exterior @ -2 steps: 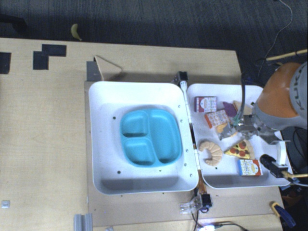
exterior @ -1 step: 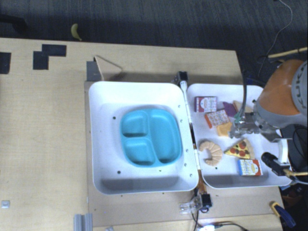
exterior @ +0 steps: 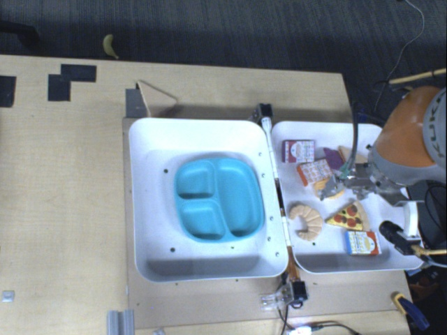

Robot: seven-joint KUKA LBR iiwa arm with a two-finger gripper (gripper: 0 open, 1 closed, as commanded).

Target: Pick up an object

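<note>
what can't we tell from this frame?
- Camera view: the gripper over the right white bin is too small and blurred to read.
- The grey arm hides the purple item and that bin's right side.
- Labels on the small printed cartons are unreadable.

Light wood tabletop carries two shallow white bins side by side, touching at the middle. Left bin sits near the centre, right bin just beside it. Black tape patches lie flat at the far left corner. Small metal bracket stands at the left bin's far corner. Cable ends lie near the front edge.
</note>
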